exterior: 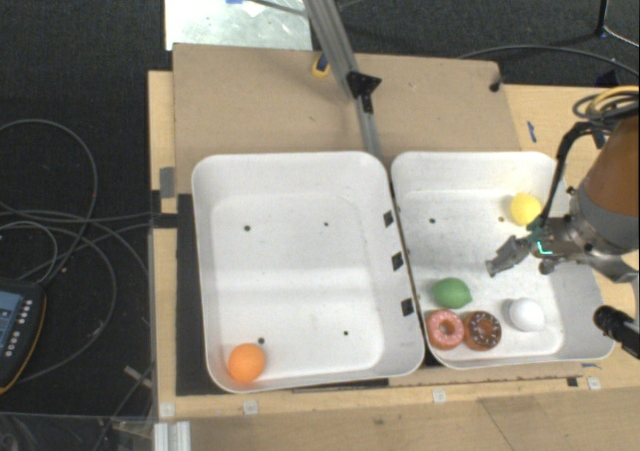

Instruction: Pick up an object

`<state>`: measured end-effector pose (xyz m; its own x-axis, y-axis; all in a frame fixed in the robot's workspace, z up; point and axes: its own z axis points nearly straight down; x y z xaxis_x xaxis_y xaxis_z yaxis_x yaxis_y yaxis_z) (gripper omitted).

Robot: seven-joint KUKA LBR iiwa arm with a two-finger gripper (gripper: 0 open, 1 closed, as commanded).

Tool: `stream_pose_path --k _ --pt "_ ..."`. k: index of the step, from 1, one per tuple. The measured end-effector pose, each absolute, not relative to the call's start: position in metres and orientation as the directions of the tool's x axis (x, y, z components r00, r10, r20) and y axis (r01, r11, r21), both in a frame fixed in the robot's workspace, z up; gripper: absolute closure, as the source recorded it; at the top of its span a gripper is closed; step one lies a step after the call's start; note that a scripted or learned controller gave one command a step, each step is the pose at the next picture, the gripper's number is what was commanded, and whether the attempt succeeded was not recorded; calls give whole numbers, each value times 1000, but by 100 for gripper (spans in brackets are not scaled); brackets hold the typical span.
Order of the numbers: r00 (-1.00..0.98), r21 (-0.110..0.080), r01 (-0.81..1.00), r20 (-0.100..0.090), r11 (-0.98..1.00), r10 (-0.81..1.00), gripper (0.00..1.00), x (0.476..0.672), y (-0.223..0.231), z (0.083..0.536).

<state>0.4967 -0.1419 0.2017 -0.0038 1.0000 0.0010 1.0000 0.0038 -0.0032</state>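
Objects for picking lie mostly in the right bin [420, 179]: a yellow ball [524, 207] toward its upper right, a green ball [452, 292] near the middle, a pink doughnut [445, 329] and a brown doughnut [483, 330] touching side by side along the lower edge, and a white ball [526, 315] just right of them. An orange ball [246, 363] sits alone in the lower left corner of the left bin [290, 174]. The gripper [512, 255] reaches in from the right edge of the frame and hangs over bare floor between the yellow ball and the white ball, nothing between its fingers; whether they are spread or closed I cannot tell. This looks like the approach step, with no grasp made. The next move likely calls for settling on one target, centring over it, and descending squarely, since the balls may roll away if nudged off-centre.
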Motion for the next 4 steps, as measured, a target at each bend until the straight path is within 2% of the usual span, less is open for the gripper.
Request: stream_pose_path --k 1,3,4 --pt "-2 1 1000 0 2 1000 0 498 -142 204" --pt "0 -4 1000 2 0 1000 0 503 -140 91" --pt "0 3 1000 0 0 1000 100 505 -141 104"
